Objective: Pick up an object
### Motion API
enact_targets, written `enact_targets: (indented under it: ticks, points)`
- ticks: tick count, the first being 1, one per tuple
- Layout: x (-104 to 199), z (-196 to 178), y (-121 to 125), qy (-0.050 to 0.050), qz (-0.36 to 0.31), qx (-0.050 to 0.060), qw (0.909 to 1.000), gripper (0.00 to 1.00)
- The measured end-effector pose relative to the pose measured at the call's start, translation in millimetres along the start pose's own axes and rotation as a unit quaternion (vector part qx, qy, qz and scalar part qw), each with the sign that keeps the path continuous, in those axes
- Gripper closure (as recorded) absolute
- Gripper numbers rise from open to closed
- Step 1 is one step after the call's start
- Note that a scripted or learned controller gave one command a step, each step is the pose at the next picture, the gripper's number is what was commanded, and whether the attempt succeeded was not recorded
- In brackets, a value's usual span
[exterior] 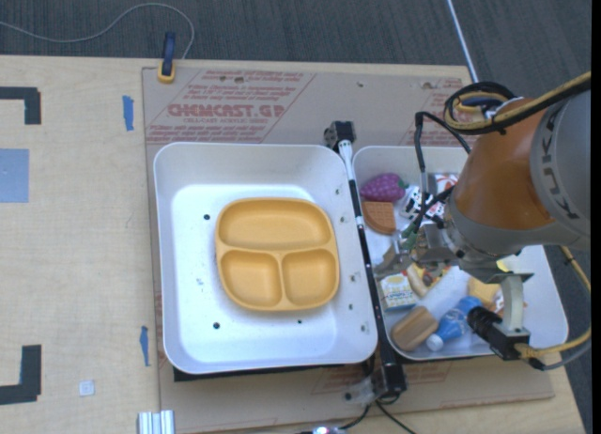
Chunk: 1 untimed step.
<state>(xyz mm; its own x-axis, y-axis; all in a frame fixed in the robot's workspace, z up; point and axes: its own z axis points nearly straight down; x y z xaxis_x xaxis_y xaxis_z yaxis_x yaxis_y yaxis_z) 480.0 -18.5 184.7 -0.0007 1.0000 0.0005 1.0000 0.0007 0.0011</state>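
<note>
The right white bin [554, 324] holds a jumble of small items. A purple grape bunch [383, 185] lies at its back left, with a brown waffle-like piece [379, 215] just in front of it. Nearer the front are a tan bread-like piece [410, 329], a blue object [452, 326], a white bottle-like item [447, 291] and a small yellow-labelled pack [397, 289]. My gripper [417, 240] reaches down into this bin's middle, above the pile. The orange and grey wrist hides the items beneath it. Nothing can be seen held.
The left white bin [183, 235] holds a yellow three-compartment plate [277, 254]. A black clamp [339, 132] sits at the back between the bins. Both bins rest on a cardboard sheet [225, 103] on the bench. Cables loop over the arm [474, 103].
</note>
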Motion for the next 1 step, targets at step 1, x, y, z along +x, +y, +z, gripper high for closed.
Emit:
enact_targets:
  ticks: [1]
  points:
    - [0.0,0.0,0.0,0.000,0.000,0.000,1.0000,0.00]
